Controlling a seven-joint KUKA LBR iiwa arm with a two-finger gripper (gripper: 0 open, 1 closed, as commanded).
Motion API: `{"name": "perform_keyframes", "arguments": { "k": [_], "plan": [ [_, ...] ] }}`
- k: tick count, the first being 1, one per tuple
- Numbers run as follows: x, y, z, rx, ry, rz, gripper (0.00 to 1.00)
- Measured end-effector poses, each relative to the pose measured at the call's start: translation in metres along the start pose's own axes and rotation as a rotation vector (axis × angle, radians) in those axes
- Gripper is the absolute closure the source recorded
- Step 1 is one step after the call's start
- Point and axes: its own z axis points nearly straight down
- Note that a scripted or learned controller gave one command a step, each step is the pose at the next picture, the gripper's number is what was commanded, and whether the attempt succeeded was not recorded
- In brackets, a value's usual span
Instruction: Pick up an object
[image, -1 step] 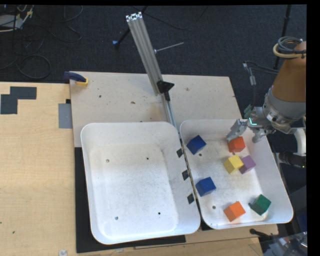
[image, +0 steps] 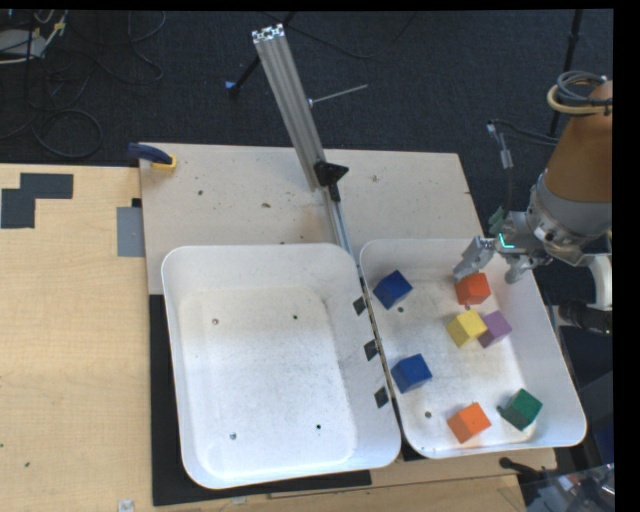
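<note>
Over the right bin (image: 560, 420), near its far right corner, the claw (image: 495, 262) hung on the end of the grey arm (image: 575, 180), which reached in from the right with its orange band just above the wrist. Its two fingers were spread apart, one grey finger (image: 472, 262) slanting down on the left and the other on the right, with a small green light glowing between them at the wrist. Nothing sat between the fingers. A red cube (image: 473, 289) lay on the bin floor just below the left finger, very close to its tip; whether they touched could not be told.

Six more blocks lay in the same bin. A blue cube (image: 393, 289) sat near the left wall toward the back, and a second blue cube (image: 411, 372) sat farther forward, also by the left wall. A yellow cube (image: 465, 327) and a purple cube (image: 494, 327) rested side by side, touching, just in front of the red one. An orange cube (image: 468, 421) and a green cube (image: 521, 409) lay near the front edge, a little apart.

Beside it, the left bin (image: 200, 300) showed only dark specks on its white floor. Both bins rested on the pale worktop (image: 230, 190), where a slanted metal bar (image: 295, 100) rose behind them.
</note>
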Motion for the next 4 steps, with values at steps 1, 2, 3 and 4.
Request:
{"name": "perform_keyframes", "arguments": {
  "k": [1,2,3,4],
  "plan": [
    [0.006,0.004,0.046,0.004,0.001,0.0,0.0],
    [0.007,-0.005,0.101,-0.004,-0.003,0.001,0.0],
    [0.006,-0.005,0.118,-0.004,-0.002,0.004,0.0],
    [0.004,-0.006,0.111,0.001,0.0,0.01,1.0]
  ]
}}
